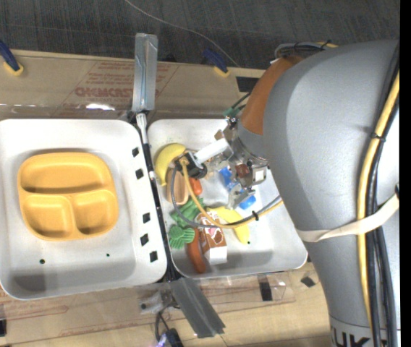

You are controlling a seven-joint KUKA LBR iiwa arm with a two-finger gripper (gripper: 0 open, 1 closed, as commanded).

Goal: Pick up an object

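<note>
The right bin [278, 248] holds a heap of toy items. Near its left wall lies a yellow rounded piece [168, 157], with a hot dog [179, 188] just below it. Below that come a green leafy piece [183, 226], a brown carton [213, 243] and a red sausage [195, 260]. A yellow banana [231, 218] lies near the middle, beside a blue item [239, 191]. My gripper [242, 176] hangs low over the middle of this bin, right above the blue item and the banana. The arm hides the bin's right side.
The left bin [61, 266] holds a yellow divided tray [68, 194]. A metal divider bar [145, 71] stands at the far end between the bins. The big grey arm [336, 157] fills the right side.
</note>
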